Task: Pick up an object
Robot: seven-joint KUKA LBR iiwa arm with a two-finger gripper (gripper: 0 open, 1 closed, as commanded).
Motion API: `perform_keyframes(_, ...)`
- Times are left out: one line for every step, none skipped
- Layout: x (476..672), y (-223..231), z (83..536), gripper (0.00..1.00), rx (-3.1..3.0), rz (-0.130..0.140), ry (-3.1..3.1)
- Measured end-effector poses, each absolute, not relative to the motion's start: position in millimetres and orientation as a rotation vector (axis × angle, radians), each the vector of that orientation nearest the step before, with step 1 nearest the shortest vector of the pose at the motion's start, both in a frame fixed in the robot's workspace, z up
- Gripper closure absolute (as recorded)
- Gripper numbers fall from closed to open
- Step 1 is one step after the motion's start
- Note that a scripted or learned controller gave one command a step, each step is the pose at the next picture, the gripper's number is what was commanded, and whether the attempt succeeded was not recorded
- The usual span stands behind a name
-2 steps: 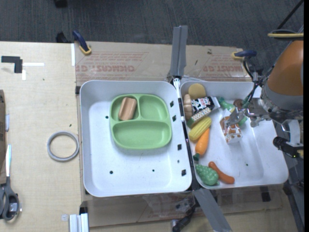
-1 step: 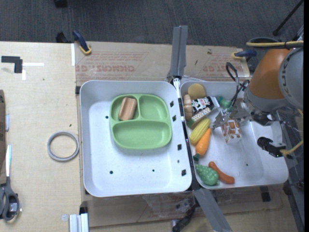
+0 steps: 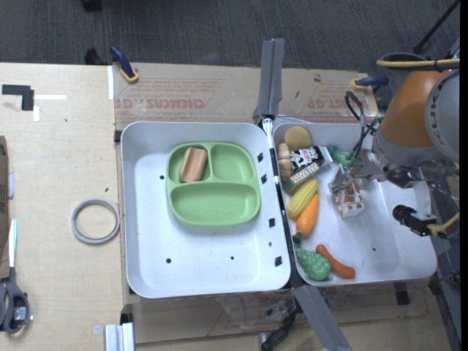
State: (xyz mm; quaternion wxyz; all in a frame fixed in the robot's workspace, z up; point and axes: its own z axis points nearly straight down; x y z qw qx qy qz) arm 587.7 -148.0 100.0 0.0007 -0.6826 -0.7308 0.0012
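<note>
The right bin (image 3: 409, 265) holds the toys, and the arm (image 3: 413, 115) reaches over it. Its gripper (image 3: 345, 185) hangs right above a small carton (image 3: 349, 200), seemingly touching; whether it has closed, I cannot tell

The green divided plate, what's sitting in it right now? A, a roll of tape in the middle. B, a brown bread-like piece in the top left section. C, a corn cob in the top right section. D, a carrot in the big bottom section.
B: the green divided plate in the left bin holds a brown bread-like piece in its top left section.
</note>
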Motion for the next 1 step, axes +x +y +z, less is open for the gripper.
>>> perform_keyframes(601.2, -72.2, 190.8, 1.0, -2.193, 0.003, -2.248)
